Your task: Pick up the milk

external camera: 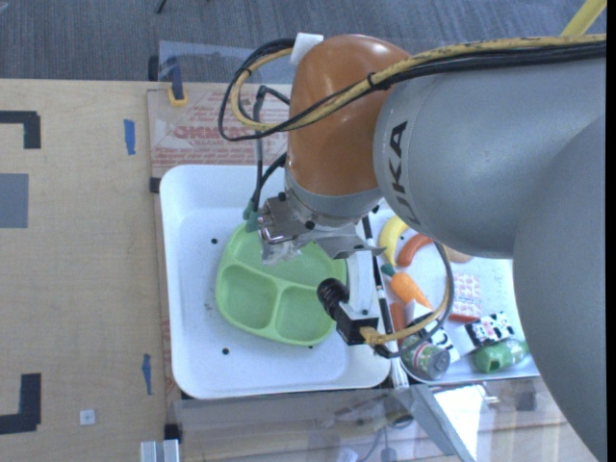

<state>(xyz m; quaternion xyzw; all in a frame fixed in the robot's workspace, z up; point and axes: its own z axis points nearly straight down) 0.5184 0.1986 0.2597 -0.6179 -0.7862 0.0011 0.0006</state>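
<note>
The milk (493,328) is a small carton with black and white patches, lying in the right bin (481,385) near its front right corner. My gripper (275,231) hangs over the left bin (188,258), just above the far edge of a green divided plate (265,301). It is well to the left of the milk, and the arm's orange band and grey wrist cover much of both bins.
Around the milk in the right bin lie a green fruit (498,356), a metal can (428,358), a carrot (408,288), a banana (390,235) and a red-orange piece (417,248). A black cable fitting (337,306) hangs over the wall between the bins.
</note>
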